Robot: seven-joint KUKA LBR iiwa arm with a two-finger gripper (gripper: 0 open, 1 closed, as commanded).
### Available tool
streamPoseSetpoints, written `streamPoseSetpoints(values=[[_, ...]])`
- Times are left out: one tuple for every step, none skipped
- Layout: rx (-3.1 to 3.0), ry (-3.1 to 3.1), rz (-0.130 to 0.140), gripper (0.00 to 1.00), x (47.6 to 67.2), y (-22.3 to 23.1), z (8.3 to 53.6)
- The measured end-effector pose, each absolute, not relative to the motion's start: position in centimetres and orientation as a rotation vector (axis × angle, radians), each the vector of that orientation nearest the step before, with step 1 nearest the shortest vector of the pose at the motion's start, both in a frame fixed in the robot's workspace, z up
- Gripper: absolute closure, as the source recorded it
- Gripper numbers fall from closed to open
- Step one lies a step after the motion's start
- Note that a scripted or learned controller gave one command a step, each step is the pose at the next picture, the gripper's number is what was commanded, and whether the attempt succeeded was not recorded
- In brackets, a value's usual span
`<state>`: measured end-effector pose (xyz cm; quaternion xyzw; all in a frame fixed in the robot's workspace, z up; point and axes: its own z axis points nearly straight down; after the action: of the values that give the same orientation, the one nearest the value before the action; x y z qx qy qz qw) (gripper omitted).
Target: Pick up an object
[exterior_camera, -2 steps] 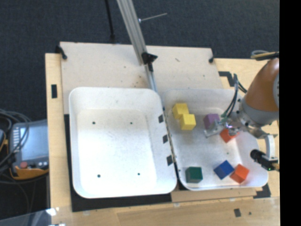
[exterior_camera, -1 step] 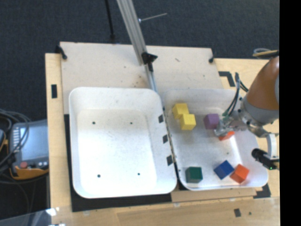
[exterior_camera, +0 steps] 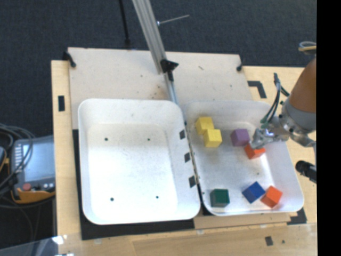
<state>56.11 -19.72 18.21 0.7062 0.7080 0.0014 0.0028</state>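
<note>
You see the tool (exterior_camera: 259, 143) low in the right bin (exterior_camera: 282, 167), right over a red-orange block (exterior_camera: 255, 152); its grip can't be judged.

A pale wooden bench (exterior_camera: 61, 143) stands on dark carpet (exterior_camera: 48, 20), with a beige board (exterior_camera: 117, 73) laid across its far half. A slanted aluminium rail (exterior_camera: 148, 25) rises from the board. At the left edge, black cables (exterior_camera: 6, 143) surround what appears to be a handheld control unit (exterior_camera: 32, 167).
</note>
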Motion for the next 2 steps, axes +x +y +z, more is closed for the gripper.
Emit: streamPoseSetpoints(values=[[2.211,2.22,0.006,1.0,56.3,-19.9,23.7],[2.211,2.223,0.004,1.0,56.3,-20.3,28.1]])
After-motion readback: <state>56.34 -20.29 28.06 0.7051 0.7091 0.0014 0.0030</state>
